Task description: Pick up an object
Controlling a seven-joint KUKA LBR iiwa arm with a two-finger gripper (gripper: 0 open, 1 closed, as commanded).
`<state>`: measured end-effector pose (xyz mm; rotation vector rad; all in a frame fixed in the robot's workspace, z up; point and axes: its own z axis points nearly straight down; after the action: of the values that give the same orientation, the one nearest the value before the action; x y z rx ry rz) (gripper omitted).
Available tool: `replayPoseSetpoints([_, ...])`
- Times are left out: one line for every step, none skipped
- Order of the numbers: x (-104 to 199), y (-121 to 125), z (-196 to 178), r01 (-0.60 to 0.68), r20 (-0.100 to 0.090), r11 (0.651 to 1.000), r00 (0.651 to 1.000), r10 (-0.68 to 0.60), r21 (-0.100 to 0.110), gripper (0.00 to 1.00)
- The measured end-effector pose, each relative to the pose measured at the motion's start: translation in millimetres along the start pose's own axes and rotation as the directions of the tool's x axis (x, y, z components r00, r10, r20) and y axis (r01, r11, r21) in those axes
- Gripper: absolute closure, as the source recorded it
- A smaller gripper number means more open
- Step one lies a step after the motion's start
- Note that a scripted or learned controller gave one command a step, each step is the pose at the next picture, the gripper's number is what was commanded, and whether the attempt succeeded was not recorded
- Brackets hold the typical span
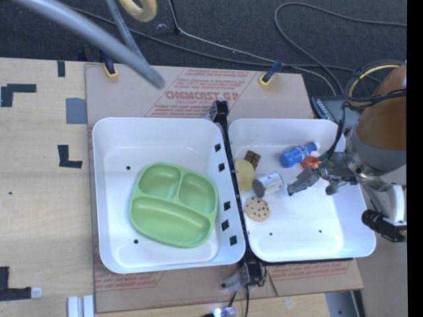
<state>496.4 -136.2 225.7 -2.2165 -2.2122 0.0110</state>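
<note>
While our gripper (316, 179) hung over the right bin (330, 243), its fingers spread and holding nothing, we saw a small silver can (268, 183) just beside it; we judged it light, stiff, slippery, best pinched across its body.

A robotics lab is indicated: two shallow white plastic bins (109, 177) are clamped side by side on a printed cardboard sheet (198, 91) left of the gripper (316, 179), black cables (310, 18) are strewn over dark carpet (251, 5) beyond it, and black tape marks (65, 156) are stuck to the pale wooden bench (39, 203).
</note>
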Motion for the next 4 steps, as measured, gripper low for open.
replayPoseSetpoints([0, 2, -5, 0.003, 0.002, 1.0, 1.0, -0.003, -0.011, 0.0])
replayPoseSetpoints([6, 11, 51, 0.003, 0.001, 1.0, 1.0, -0.003, -0.006, 0.0])
replayPoseSetpoints([6, 11, 116, 0.003, 0.001, 1.0, 1.0, -0.003, -0.004, 0.0])
replayPoseSetpoints([6, 12, 139, 0.002, 0.001, 1.0, 1.0, -0.002, -0.012, 0.0])
